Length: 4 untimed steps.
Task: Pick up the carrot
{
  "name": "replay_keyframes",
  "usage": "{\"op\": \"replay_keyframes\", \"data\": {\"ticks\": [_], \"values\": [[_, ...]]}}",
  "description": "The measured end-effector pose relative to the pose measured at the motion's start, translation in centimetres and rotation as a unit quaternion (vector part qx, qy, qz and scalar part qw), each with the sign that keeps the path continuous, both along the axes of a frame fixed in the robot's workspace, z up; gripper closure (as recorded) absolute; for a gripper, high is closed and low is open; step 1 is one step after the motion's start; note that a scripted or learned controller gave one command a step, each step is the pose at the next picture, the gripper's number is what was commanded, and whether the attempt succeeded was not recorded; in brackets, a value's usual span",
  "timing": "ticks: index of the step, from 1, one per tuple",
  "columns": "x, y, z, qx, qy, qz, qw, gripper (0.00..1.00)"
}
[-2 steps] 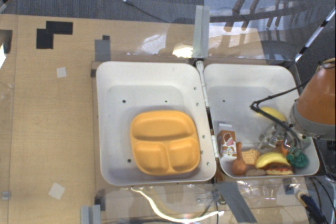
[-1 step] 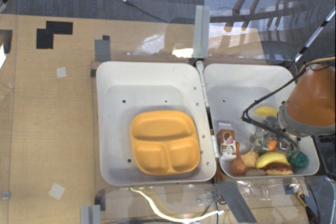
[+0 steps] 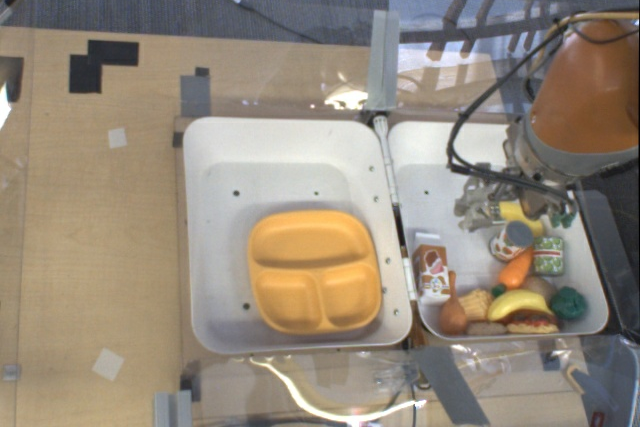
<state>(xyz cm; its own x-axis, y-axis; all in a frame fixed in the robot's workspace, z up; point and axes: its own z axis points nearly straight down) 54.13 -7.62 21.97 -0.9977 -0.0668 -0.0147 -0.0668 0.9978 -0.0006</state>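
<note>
Carrot (image 3: pixel 516 267) lies tilted in right bin (image 3: pixel 425 180), crowded among toys, gripper (image 3: pixel 505 207) just beyond it, grip state unreadable; likely light, stiff, slick plastic, best pinched across its thick middle.

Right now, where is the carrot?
The carrot lies in the right bin, toward its near right corner, just above the banana and below the gripper.
</note>
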Motion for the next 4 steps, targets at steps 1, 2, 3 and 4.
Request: {"op": "replay_keyframes", "data": {"ticks": [1,2,3,4], "values": [[-3.5,-1.5,-5.6,-0.0013,0.004,0.104,0.9945,1.00],[-1.2,-5.2,-1.3,-0.0037,0.001,0.214,0.9767,1.00],[-2.5,-10.7,-12.9,-0.0063,-0.001,0.292,0.9565,1.00],[-4.0,-8.9,-12.8,-0.0110,-0.003,0.453,0.8914,1.00]]}}
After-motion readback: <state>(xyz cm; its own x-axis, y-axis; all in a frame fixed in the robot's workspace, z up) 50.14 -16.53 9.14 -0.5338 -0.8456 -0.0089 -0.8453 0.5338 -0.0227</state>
